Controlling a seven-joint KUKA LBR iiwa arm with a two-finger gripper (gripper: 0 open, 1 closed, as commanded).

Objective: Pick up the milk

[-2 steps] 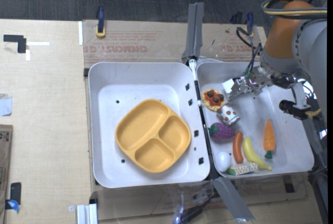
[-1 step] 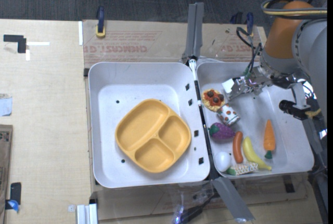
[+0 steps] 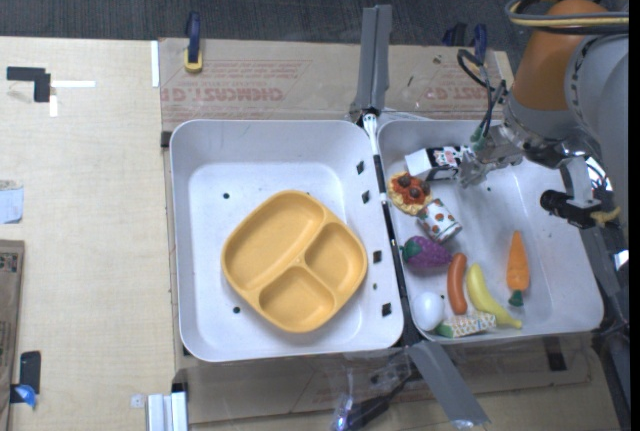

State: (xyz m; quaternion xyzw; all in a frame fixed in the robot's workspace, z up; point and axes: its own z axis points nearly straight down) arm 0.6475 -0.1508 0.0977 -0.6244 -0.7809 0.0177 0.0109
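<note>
The milk (image 3: pixel 428 159) is a small white carton with black patches, lying on its side near the back left of the right bin (image 3: pixel 560 319). My gripper (image 3: pixel 470 166) hangs low over the bin right at the carton's right end, touching or nearly touching it. The grey arm with its orange band (image 3: pixel 548 59) comes down from the upper right. The carton rests on the bin floor.
Around the milk lie a pizza slice (image 3: pixel 408 190), a small can (image 3: pixel 440 220), purple grapes (image 3: pixel 428 254), a sausage (image 3: pixel 457 281), a banana (image 3: pixel 490 295), a carrot (image 3: pixel 516 264), an egg (image 3: pixel 428 309) and corn (image 3: pixel 468 324). A yellow divided plate (image 3: pixel 295 262) sits in the left bin (image 3: pixel 200 219).
</note>
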